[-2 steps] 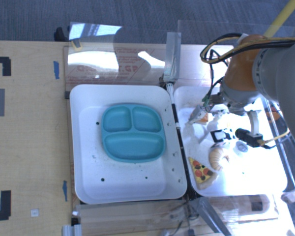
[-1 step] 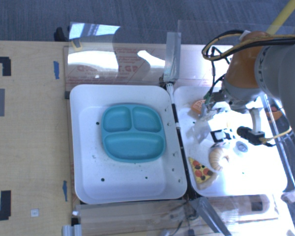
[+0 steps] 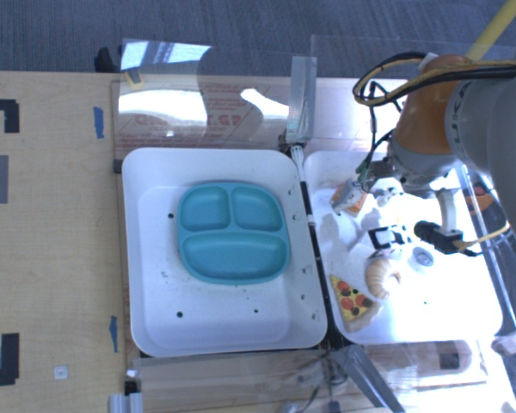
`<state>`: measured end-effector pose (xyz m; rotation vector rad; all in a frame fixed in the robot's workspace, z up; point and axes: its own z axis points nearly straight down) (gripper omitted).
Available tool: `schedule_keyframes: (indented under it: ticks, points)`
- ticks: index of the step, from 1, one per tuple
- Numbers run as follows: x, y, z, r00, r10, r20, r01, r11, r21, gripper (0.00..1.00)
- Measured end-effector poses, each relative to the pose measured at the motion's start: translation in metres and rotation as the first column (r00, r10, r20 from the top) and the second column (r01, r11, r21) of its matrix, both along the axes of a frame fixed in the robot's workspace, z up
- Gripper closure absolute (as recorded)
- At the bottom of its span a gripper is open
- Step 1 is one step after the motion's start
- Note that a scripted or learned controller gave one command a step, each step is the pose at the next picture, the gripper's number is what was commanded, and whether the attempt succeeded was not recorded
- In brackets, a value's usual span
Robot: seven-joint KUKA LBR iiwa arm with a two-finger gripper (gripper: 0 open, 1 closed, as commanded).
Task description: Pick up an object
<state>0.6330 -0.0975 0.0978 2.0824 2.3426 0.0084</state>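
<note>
Two bins; gripper (image 3: 385, 237) low in right bin (image 3: 464, 317) above croissant (image 3: 380, 275), finger state unclear; approach step, next descend and close on it

A robotics lab: a grey industrial arm (image 3: 464, 119) trailing cables reaches over two white bins (image 3: 146, 256) on a plywood bench (image 3: 43, 256) marked with black squares and blue tape.
</note>
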Motion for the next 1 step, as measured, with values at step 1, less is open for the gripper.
schedule_keyframes:
  ticks: [1]
  points:
    - [-0.0379, -0.0236, -0.0106, 0.999, 0.051, -0.004, -0.051, 0.999, 0.0, 0.0]
